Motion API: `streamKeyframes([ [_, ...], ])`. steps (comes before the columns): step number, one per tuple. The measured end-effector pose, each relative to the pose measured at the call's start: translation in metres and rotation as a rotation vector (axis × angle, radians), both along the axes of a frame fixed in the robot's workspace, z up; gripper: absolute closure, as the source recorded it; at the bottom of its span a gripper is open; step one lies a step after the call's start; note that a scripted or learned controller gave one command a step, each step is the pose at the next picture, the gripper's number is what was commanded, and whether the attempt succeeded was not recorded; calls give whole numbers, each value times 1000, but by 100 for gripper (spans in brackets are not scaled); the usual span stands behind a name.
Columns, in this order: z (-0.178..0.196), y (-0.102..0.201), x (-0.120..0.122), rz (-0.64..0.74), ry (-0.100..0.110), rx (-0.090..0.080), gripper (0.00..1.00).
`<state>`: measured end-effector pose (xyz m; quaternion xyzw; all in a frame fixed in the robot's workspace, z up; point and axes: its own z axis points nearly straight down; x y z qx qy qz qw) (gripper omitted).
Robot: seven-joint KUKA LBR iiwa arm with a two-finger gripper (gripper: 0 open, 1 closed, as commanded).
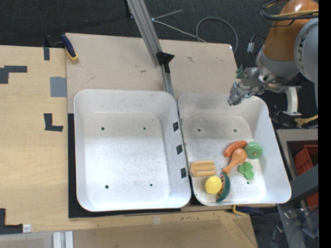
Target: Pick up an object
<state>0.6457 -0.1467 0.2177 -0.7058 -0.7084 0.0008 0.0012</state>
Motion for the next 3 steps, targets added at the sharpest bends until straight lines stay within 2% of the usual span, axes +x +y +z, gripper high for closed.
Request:
streamKeyframes([
  [1,9,56,-23,2,0,1,100],
  [2,2,99,-50,1,2,1,100],
  [3,-3,140,-67,1,1,1,100],
])
